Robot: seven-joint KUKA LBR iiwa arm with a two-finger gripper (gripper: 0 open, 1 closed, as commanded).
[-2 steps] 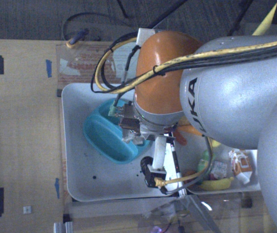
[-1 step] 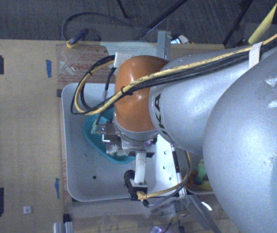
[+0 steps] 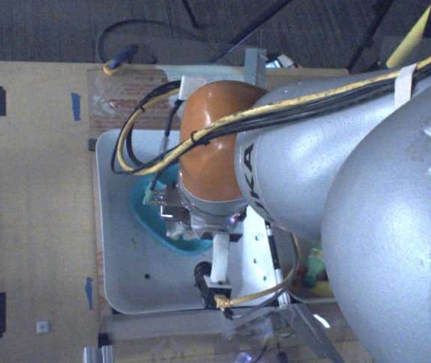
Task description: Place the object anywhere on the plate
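Arm (image 3: 314, 165) hangs over the teal plate (image 3: 146, 210) in the left bin (image 3: 117, 278); cannot tell the tool's state.

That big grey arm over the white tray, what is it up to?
A grey robot arm with an orange band reaches in over the left white bin. Its wrist hangs right above a teal plate lying in that bin and covers most of it. The job is to set an object on the plate, but the arm blocks the view, so whether the tool holds anything cannot be told. Some colourful items lie in the bin on the right, mostly hidden by the arm.
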